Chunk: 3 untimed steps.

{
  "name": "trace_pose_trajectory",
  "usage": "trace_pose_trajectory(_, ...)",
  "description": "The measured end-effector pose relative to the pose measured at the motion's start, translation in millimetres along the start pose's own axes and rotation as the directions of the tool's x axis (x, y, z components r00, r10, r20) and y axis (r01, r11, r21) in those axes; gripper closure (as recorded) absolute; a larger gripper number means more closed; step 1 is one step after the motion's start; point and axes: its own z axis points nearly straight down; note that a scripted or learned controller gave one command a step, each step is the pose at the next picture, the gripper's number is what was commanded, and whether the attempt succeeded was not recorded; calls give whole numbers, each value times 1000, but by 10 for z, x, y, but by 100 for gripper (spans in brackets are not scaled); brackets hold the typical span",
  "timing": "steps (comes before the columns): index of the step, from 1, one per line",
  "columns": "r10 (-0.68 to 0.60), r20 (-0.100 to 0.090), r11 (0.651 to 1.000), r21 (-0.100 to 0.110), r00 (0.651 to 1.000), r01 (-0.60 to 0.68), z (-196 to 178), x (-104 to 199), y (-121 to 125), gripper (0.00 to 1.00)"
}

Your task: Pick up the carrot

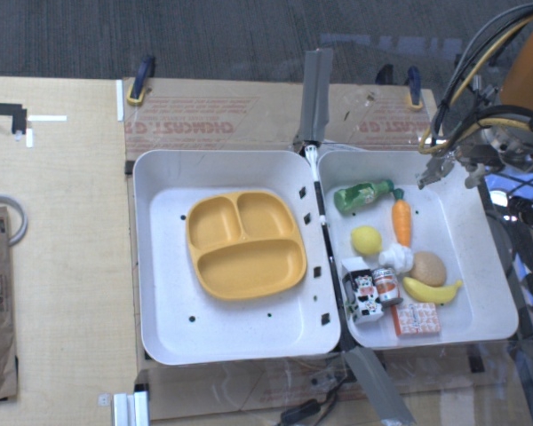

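Observation:
The carrot (401,223) is orange with a green top and lies upright in the picture, in the upper middle of the right bin (480,327). My gripper (446,174) hangs over that bin's upper right corner, up and to the right of the carrot and apart from it. Its two fingers stand spread, one fingertip (423,179) nearer the carrot, and nothing is between them.
Around the carrot lie a green bottle (362,194), a lemon (366,240), a white garlic bulb (396,257), a brown potato (428,268), a banana (432,289), a small can (386,285), a cow-print carton (362,298) and a red box (417,319). A yellow divided plate (246,243) sits in the left bin (160,327).

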Motion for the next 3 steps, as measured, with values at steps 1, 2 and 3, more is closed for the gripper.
trace_pose_trajectory(1, 13, 0, 1000, -2, 1000, -13, 1079, 177, -256, 0)
trace_pose_trajectory(2, 177, 1, 984, 0, 984, -177, -628, 448, -433, 0)
trace_pose_trajectory(3, 329, 0, 944, 3, 944, -329, 966, 380, -245, 0)
